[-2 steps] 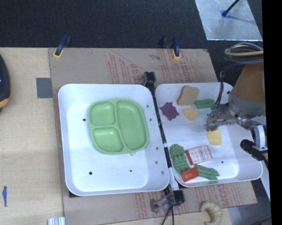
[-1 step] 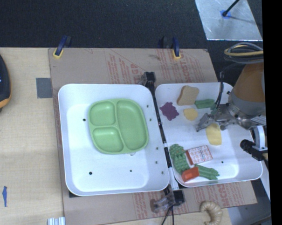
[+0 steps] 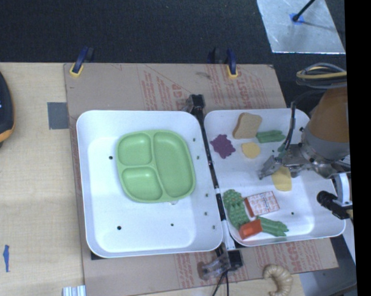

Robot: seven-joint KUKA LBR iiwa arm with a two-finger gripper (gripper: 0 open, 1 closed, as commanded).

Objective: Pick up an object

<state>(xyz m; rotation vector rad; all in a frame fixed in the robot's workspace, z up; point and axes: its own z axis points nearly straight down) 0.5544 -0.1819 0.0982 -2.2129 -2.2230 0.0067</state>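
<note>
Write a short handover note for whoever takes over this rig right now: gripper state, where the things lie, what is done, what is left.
Gripper: over the right bin, beside the yellow piece; nothing visibly held.
Right bin: bread slice, purple piece, small yellow round, red-and-white packet, green toys along the near side.
Left bin: green divided plate.
Done: nothing lifted.
Left: grasp and raise one object.

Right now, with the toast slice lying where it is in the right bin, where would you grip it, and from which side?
Probably straight down from above, across the narrower width of the toast slice. It lies flat on the right bin floor near the back rim, so there's no raised edge for a side approach. The green piece and yellow round piece sit close, so keep fingers off that side. The gripper is nearby.
</note>
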